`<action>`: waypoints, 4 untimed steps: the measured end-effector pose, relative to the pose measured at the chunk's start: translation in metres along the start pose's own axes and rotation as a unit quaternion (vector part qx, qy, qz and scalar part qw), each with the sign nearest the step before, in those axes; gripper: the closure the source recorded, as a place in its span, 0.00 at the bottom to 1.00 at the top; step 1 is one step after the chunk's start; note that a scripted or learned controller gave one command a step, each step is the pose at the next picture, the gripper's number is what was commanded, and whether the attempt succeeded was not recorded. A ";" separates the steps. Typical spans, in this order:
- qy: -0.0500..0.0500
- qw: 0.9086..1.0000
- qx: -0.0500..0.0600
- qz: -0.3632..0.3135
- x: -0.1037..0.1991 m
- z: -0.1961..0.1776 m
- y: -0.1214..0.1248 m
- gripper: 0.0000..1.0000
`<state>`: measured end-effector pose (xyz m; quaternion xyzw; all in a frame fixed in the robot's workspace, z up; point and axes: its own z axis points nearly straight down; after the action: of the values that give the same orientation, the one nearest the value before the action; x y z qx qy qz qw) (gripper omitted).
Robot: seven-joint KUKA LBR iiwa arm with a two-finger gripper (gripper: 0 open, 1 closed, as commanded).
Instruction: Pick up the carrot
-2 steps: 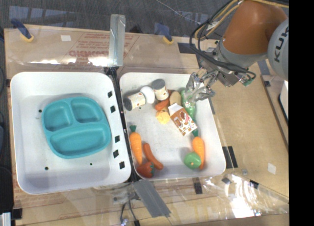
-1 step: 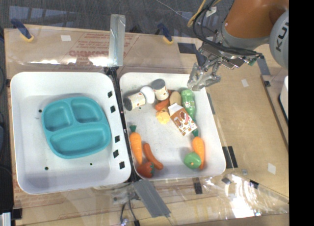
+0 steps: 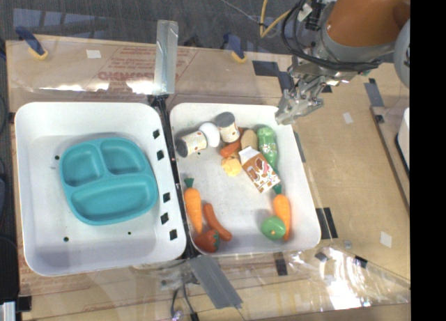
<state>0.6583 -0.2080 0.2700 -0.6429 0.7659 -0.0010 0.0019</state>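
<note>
Orange carrot (image 3: 192,209) lies lower-centre in frame, ungrasped — your end effector (image 3: 293,108) hovers upper right, finger state indeterminable. Approach step: descend leftward.

Left bin (image 3: 28,173) holds a divided tray (image 3: 106,180). Right bin (image 3: 306,194) holds the food: one carrot (image 3: 192,208) along its left wall, another carrot (image 3: 281,209) near right wall. Gripper (image 3: 296,107) over its far-right corner.

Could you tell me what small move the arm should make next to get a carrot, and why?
Probably swing the tool down-left toward the carrot by the right bin's right wall; it hangs at the bin's top right corner, holding nothing visible.
</note>
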 end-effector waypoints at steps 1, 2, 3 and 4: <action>-0.001 0.985 -0.004 -0.172 0.013 0.033 0.069 1.00; -0.002 0.934 -0.004 -0.358 0.013 0.035 0.113 1.00; 0.002 0.846 0.001 -0.533 0.017 -0.065 0.153 1.00; -0.006 0.827 -0.005 -0.562 0.029 0.040 0.160 1.00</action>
<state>0.4958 -0.2089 0.2298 -0.9624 0.2717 0.0063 0.0026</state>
